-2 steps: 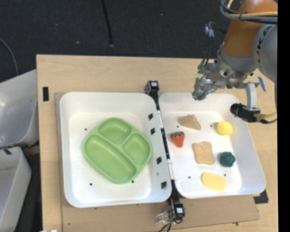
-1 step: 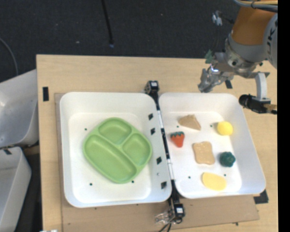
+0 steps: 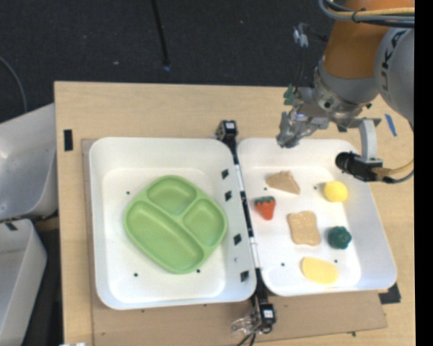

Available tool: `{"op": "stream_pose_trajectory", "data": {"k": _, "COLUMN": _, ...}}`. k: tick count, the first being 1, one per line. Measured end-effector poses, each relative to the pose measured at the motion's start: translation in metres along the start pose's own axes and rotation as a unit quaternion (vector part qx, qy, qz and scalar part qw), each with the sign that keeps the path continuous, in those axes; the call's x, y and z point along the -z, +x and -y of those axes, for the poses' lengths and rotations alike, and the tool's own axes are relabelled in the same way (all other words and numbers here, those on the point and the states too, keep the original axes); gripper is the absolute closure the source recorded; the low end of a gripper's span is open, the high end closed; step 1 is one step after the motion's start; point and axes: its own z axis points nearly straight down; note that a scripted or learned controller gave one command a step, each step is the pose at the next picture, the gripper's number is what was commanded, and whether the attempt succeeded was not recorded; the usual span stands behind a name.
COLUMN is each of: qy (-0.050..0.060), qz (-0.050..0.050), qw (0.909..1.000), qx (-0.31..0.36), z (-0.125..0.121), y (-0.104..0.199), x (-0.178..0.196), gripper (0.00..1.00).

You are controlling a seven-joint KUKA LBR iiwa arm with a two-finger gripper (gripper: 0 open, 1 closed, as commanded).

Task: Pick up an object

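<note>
Nearest the camera, the front rims of the two white bins sit close to the bench's (image 3: 72,107) front edge. Going from the left, the left bin (image 3: 101,265) holds a green divided plate (image 3: 175,223) lying flat near its middle, with bare white floor all round it, widest along the back and left walls. Across the centre divider, the right bin (image 3: 372,272) is busier: a small red strawberry-like piece (image 3: 265,207) sits just beside the divider, a tan wedge (image 3: 283,182) behind it, a toast-shaped slice (image 3: 304,228) in the middle, and a flat yellow piece (image 3: 319,269) near the front rim. Farther right come a small yellow round (image 3: 335,191) and a dark green lump (image 3: 338,237), each apart from its neighbours. Open floor remains along that bin's back left. The gripper (image 3: 292,132) hangs over the right bin's back rim, above and apart from everything; I cannot tell whether its jaws are parted.
</note>
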Motion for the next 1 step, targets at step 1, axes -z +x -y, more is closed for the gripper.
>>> {"op": "stream_pose_trajectory", "data": {"k": 1, "qy": 0.0, "qz": 0.0, "qw": 1.0, "qx": 0.0, "z": 0.011, "y": 0.0424, "x": -0.0169, "gripper": 1.0}}
